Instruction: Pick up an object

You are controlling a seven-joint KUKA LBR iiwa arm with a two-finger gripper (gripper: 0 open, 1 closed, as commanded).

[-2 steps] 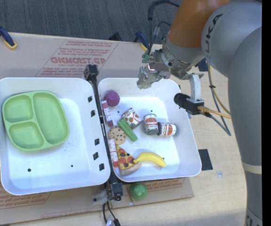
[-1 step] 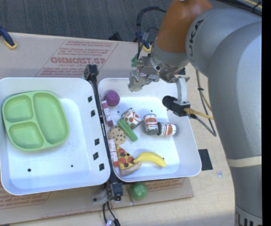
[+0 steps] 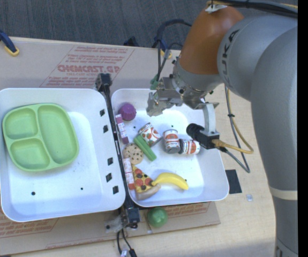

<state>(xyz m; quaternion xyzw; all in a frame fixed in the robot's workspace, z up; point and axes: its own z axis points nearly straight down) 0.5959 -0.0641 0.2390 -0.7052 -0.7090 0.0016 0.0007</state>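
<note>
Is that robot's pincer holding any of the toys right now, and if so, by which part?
Nothing shows in the pincer; it hangs over the right bin, near the purple ball. Its grip itself cannot be made out.

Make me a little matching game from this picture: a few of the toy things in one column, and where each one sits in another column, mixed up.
Things:
1. green divided plate
2. purple ball
3. banana
4. green round toy

Places:
A. near front edge of the right bin
B. outside the bins, on the cardboard by the front edge
C. in the left bin
D. back left of the right bin, near the divider

Pairs: 1-C, 2-D, 3-A, 4-B
</note>
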